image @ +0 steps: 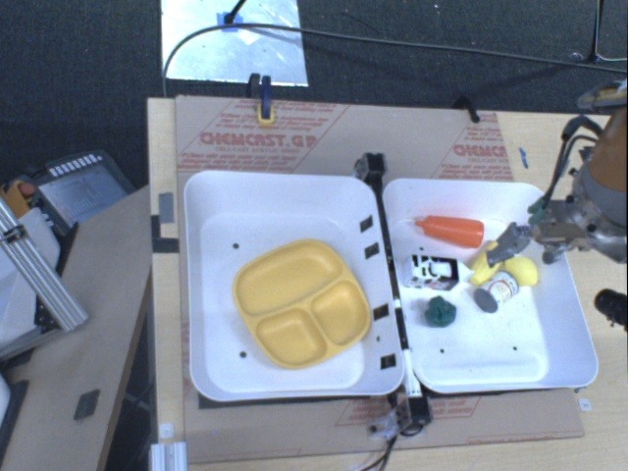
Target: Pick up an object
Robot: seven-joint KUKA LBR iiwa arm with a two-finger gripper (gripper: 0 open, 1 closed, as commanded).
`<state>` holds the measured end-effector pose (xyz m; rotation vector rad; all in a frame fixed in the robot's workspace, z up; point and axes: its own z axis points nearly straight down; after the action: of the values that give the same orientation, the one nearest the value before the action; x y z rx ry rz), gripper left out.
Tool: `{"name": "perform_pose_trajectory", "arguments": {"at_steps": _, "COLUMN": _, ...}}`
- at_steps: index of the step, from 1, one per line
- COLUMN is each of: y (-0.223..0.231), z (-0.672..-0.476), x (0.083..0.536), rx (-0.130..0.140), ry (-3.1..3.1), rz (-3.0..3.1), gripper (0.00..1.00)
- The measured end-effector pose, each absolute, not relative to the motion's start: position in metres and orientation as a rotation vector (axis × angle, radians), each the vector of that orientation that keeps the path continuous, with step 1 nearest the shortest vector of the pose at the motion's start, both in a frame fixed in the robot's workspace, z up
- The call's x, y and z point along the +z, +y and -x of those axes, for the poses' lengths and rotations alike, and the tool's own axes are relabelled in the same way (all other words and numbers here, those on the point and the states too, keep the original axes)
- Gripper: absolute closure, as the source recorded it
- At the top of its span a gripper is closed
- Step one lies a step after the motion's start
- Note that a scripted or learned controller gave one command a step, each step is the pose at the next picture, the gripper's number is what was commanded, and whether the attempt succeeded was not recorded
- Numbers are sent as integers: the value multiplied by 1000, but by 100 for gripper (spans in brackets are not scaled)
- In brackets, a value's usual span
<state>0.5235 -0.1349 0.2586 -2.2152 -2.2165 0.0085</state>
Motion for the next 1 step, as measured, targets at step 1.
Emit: {"name": "perform_pose_trajectory", "arguments": {"at_steps": 1, "y": -135, "z": -526, "x": 264, "rx": -2, "ry": -2226, "rz": 2219, "gripper": 0}}
